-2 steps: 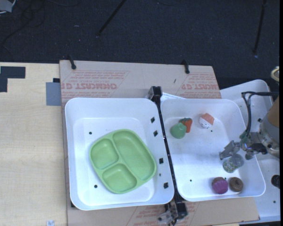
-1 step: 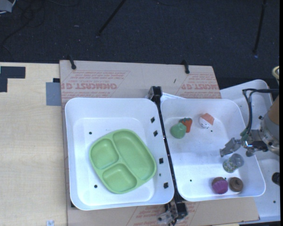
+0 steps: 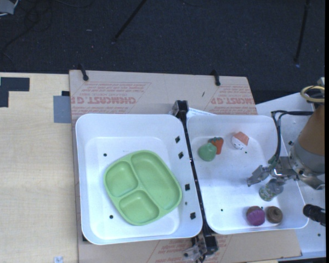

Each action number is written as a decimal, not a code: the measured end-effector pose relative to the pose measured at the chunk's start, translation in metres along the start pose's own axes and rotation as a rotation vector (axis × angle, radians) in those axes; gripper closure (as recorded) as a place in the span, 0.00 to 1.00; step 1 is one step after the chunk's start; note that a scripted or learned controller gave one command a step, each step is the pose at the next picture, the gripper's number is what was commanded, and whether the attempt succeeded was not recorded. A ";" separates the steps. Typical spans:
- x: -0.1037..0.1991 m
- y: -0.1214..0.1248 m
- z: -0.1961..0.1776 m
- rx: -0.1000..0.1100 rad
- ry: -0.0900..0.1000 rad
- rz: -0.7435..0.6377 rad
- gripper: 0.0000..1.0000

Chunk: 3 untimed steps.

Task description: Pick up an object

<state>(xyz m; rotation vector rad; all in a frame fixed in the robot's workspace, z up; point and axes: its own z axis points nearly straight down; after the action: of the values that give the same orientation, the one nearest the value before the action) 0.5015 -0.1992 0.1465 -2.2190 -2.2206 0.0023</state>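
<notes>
The right bin [image 3: 230,223] holds several small objects. A green round piece [image 3: 206,153] touches a red piece [image 3: 217,144] near its back left. An orange and white piece [image 3: 240,140] lies a little to their right. A purple ball [image 3: 255,216] and a brown ring [image 3: 274,215] sit side by side at the front right. My gripper [image 3: 265,183] hangs low over the right side of this bin, above the purple ball and ring. It is open, with nothing between its fingers.
The left bin [image 3: 93,147] carries a green divided plate [image 3: 142,187]. A black divider [image 3: 189,174] runs between the two bins. Cardboard [image 3: 153,95] lies under both bins, and the arm's orange band [image 3: 315,133] shows at the right.
</notes>
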 end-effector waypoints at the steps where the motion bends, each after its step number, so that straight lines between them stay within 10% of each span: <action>1: -0.001 0.001 0.019 -0.005 -0.002 -0.001 0.00; 2: -0.001 0.000 0.012 0.001 0.002 0.002 1.00; 3: -0.009 -0.004 -0.047 -0.004 -0.001 0.001 1.00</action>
<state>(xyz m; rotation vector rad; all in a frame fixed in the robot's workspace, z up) 0.4976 -0.2078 0.1934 -2.2228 -2.2224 -0.0011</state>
